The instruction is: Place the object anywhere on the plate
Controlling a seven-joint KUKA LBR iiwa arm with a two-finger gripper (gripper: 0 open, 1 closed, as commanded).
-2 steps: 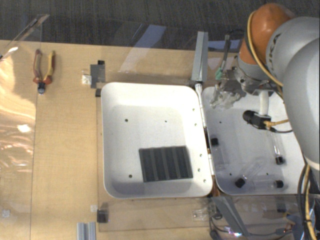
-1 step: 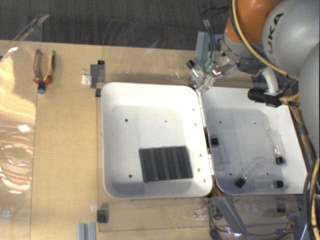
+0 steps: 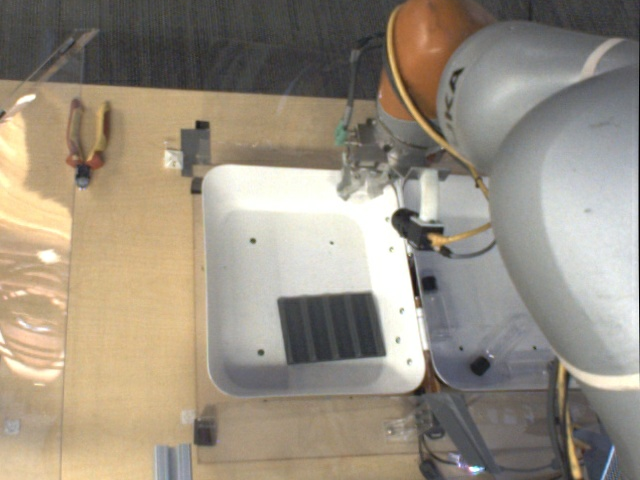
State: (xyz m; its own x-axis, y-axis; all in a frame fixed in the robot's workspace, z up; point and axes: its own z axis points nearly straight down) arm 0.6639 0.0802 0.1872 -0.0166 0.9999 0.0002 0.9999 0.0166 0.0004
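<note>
A dark, ridged rectangular plate [image 3: 330, 328] lies flat on the floor of the left bin [image 3: 225, 268], toward its front right. My gripper [image 3: 357, 180] hangs over the far right corner of that bin, well behind the plate, and I make out nothing held in it. The grey arm covers most of the right bin [image 3: 450, 363]. On the visible part of that bin's floor sit a small black piece [image 3: 480, 365] and something clear and glassy [image 3: 508, 340] beside it.
Red-handled pliers [image 3: 87, 143] lie on the wooden bench far left. A black bracket [image 3: 197, 146] stands at the left bin's far left corner, and a small block [image 3: 204, 430] at its near left corner. Yellow and black cables [image 3: 440, 238] hang off the wrist above the divide between the bins.
</note>
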